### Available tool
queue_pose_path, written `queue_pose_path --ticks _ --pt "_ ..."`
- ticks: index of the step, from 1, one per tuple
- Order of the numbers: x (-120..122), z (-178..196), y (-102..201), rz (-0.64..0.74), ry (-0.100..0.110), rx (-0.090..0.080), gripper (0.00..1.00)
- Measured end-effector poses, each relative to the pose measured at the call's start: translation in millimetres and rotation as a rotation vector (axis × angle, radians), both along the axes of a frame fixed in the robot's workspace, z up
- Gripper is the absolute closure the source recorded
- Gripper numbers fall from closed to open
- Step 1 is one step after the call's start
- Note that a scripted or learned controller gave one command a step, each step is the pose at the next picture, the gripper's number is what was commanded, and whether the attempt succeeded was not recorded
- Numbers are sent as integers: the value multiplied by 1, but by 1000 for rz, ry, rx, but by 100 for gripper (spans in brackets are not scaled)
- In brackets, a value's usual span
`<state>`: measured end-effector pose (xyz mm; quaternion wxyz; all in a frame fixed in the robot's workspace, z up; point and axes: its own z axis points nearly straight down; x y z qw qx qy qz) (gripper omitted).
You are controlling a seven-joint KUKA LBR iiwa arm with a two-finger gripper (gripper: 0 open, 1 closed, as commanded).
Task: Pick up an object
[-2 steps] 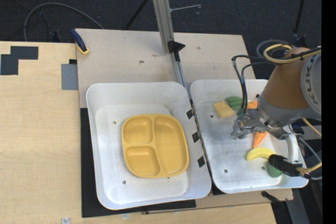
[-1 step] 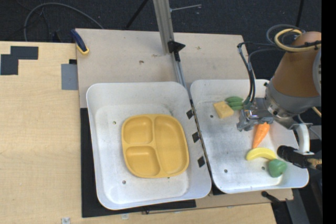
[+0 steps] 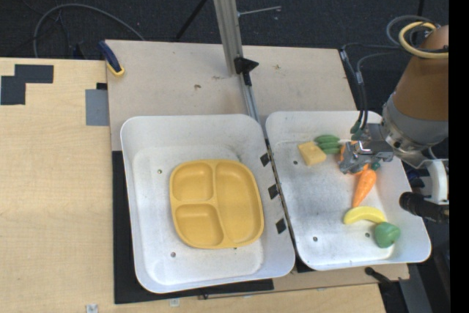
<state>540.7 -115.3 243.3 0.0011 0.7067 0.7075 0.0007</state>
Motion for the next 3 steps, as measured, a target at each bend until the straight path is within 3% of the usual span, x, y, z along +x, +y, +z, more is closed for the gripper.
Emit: queue_pose_path --ticks 1,3 --pt "1 -11 53 3 6 3 100" --pt "-25 -3 155 2 8 2 100"
